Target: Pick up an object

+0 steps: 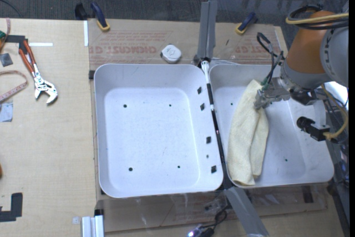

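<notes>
Left bin (111, 136): floor bare wall to wall, open to entry from above. Right bin (294, 166): folded cream towel (247, 144) lies along its left wall, from near the back edge to the front corner; floor to the towel's right is bare. Arm (310, 53) hangs over the right bin's back right corner, gripper (262, 100) at the towel's upper end, blocking that quarter.
</notes>
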Motion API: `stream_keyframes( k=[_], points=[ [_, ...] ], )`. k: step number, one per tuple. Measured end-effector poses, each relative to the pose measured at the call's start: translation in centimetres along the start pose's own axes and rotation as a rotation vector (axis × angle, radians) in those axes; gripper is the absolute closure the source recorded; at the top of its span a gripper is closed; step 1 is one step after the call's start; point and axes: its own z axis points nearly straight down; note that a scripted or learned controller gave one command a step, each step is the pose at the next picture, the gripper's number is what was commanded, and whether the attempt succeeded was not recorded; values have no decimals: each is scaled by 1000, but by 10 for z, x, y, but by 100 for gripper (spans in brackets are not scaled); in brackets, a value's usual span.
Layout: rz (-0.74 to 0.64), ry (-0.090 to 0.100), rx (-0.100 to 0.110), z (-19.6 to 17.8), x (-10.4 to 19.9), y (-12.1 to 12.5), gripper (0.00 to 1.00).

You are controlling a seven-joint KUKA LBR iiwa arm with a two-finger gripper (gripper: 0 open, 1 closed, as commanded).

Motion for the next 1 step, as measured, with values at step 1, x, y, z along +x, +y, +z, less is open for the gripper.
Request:
stream_keyframes(
  k=[1],
  points=[
    [0, 0, 0, 0, 0, 0, 0]
  ],
)
